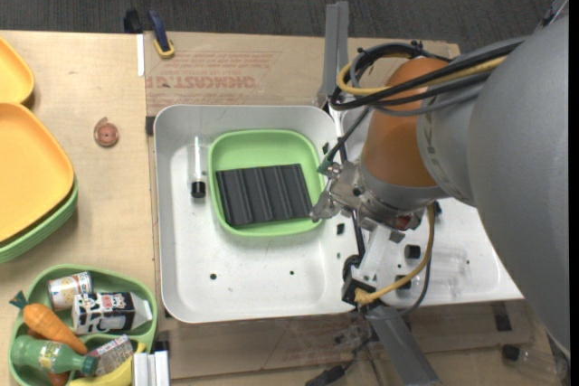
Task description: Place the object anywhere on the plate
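As far as the slanted view allows, looks close to finished. Shows a dark ribbed slab [264, 194] lying flat inside the green plate [222, 149], well within the rim, in the left white bin [181, 267]. Shows also a white pen-like stick [196, 167] just beside the plate's left edge, apart from the slab. Puts the pincer [327, 190] at the plate's right rim, beneath the wrist of the grey arm [398, 149]. Cannot tell how wide it stands or whether anything is in it. Leaves, by this reading, only drawing clear, provided the slab is the object meant.
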Controlling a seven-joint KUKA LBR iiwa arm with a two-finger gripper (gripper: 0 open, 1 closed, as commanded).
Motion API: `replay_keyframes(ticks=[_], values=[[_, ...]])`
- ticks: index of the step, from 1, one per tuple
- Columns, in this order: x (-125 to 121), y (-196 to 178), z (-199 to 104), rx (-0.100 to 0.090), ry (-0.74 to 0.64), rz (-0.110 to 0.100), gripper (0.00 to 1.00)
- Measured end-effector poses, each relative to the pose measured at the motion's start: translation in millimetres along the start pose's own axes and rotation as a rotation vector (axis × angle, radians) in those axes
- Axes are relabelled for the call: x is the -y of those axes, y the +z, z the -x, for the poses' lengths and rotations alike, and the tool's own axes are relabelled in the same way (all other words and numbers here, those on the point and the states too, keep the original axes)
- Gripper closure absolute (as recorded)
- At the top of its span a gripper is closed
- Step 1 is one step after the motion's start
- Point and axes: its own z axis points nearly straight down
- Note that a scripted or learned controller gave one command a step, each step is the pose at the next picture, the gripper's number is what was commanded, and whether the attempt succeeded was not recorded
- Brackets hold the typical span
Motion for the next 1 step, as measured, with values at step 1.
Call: replay_keyframes(ticks=[1], values=[[0.0,0.0,0.0,0.000,0.000,0.000,0.00]])
